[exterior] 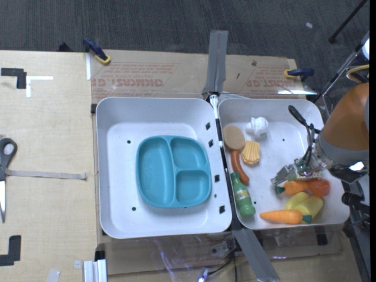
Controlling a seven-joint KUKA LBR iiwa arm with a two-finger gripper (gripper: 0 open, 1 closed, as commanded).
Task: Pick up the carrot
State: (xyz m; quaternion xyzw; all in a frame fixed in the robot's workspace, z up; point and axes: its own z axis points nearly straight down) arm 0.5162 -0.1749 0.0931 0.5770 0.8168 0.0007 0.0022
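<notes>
The carrot (pixel 281 217) is orange with a small green tip and lies flat near the front wall of the right bin (pixel 276 113). My gripper (pixel 286 177) is low in the same bin, a short way behind the carrot and apart from it. It sits right at an orange-red toy vegetable (pixel 308 187). The grey arm with its orange band (pixel 349 125) comes in from the right and hides the bin's right side.
A yellow toy (pixel 305 204) lies between the gripper and the carrot. A green bottle (pixel 242 195), a sausage (pixel 238 166), a ridged yellow piece (pixel 251 153), a tan disc (pixel 234 138) and a white item (pixel 257 126) fill the bin's left part. The left bin holds a teal divided plate (pixel 174 171).
</notes>
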